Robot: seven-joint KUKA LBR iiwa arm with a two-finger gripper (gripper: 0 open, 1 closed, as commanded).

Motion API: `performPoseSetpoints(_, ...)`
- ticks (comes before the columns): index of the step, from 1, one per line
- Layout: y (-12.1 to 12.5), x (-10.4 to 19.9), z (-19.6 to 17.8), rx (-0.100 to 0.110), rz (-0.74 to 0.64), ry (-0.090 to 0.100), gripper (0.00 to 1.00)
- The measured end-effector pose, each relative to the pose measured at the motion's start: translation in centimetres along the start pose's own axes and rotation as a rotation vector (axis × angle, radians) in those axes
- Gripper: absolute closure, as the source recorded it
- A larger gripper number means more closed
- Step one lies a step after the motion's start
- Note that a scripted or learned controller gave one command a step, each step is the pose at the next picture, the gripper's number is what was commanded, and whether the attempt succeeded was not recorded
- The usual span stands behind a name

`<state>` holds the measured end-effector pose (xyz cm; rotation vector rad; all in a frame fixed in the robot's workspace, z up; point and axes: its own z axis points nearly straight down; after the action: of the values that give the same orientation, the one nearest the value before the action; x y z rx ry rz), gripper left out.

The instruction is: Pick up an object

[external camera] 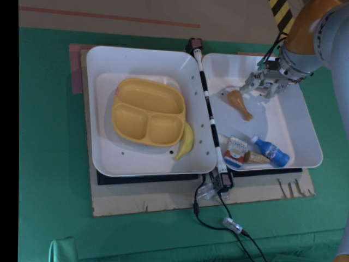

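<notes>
On my feed the green bench point(49, 146) carries both white bins. My gripper point(260, 86) hangs over the right bin point(305, 130), fingers spread wide with nothing between them. The chicken drumstick point(239, 102) lies just left of the fingertips, apart from them.
</notes>
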<state>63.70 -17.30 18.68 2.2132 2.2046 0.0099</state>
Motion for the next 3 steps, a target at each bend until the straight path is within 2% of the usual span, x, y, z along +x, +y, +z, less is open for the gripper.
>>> performPoseSetpoints(1, -6.9, -0.7, -0.2, -0.002, 0.003, -0.003, 0.00)
performPoseSetpoints(2, -16.2, 0.2, -0.4, -0.009, 0.005, -0.005, 0.00)
performPoseSetpoints(3, -14.0, 4.2, -0.4, -0.010, 0.004, -0.004, 0.00)
